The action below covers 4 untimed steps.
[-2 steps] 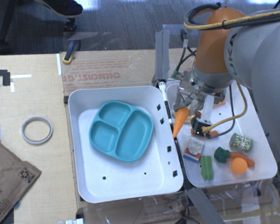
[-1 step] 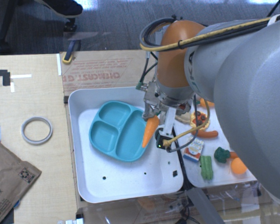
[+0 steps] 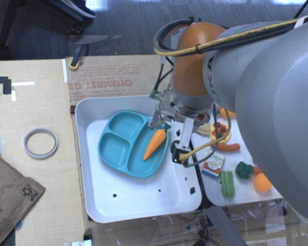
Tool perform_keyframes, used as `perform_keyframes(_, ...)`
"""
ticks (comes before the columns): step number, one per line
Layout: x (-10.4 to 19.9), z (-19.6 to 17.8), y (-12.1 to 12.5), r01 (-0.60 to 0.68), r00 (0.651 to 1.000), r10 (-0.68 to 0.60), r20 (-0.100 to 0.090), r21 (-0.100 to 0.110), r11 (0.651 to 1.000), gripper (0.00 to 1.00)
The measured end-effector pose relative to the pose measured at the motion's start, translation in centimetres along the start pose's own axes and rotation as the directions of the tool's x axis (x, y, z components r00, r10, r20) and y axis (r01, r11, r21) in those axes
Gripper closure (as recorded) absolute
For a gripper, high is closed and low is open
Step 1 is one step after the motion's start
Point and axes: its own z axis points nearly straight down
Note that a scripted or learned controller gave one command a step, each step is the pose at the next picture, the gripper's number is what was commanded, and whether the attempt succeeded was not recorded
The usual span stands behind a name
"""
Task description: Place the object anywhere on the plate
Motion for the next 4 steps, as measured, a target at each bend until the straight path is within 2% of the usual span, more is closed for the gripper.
perform_keyframes(1,-2.5,1.0,0.8,-0.293,0.956,0.293,0.000,0.000,0.956,0.00)
perform_keyframes(2,-2.6,0.4,0.9,-0.291,0.957,0.291,0.007,0.004,0.957,1.00)
perform_keyframes(3,-2.7,-0.2,1.0,-0.290,0.957,0.290,0.013,0.007,0.957,1.00)
perform_keyframes(4,-2.7,-0.1,1.0,-0.290,0.957,0.290,0.013,0.007,0.957,0.00)
